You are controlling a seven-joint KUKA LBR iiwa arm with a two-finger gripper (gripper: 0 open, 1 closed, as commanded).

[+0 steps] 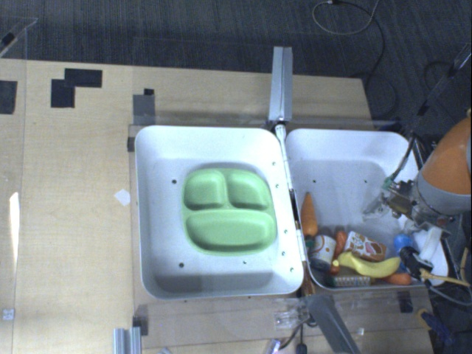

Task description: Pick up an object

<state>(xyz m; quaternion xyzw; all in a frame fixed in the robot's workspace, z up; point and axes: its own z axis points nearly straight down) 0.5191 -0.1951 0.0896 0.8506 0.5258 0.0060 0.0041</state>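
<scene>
Claw above right bin, yellow banana — curved, among clutter

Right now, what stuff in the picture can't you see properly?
- Tool: camera view, small and blurry; whether it is open or shut cannot be told.
- Arm: cut off by the right edge.
- Blue object: partly hidden behind the arm's cables; too small to identify.
- Toys under the banana: overlapped in the right bin corner.
</scene>
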